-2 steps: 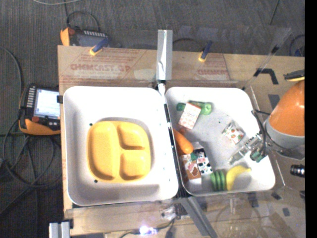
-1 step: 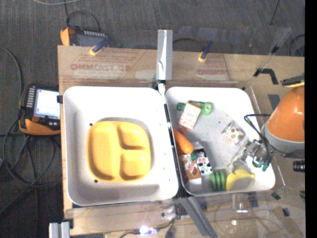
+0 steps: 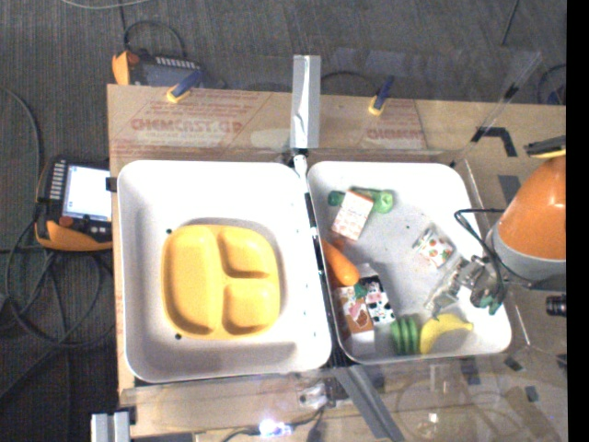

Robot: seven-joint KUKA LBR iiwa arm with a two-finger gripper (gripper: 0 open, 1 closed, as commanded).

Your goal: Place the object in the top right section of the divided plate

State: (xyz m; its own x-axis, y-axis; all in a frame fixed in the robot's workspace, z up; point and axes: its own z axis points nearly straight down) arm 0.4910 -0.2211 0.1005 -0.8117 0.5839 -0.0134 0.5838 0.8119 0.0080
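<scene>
1. Divided plate (image 3: 221,279), yellow, 3 sections: lying in the left bin (image 3: 138,247), well apart from the gripper and far to its left. All 3 sections are showing bare yellow.

2. Carrot (image 3: 341,265), orange: lying against the left wall of the right bin (image 3: 479,201), some way left of the gripper and slightly above it.

3. Small printed carton (image 3: 352,215), white and red: resting near the top of the right bin, up and to the left of the gripper, overlapping a green item (image 3: 382,200) behind it (kind unclear).

4. 2 small patterned boxes (image 3: 363,307): sitting side by side just below the carrot, left of the gripper at about its own height.

5. Green vegetable piece (image 3: 404,335): lying down and to the left of the gripper, touching the banana.

6. Banana (image 3: 445,331), yellow: lying just below the gripper, near the bin's lower edge, not between the fingers.

7. Flat printed packet (image 3: 433,247): lying just above and left of the gripper.

8. Gripper (image 3: 457,286): hovering low over the lower right part of the right bin, fingers pointing left; whether they are parted or closed cannot be told, and nothing is visibly sitting between them.

9. Arm (image 3: 538,224), grey with orange band: reaching in from the right.
</scene>
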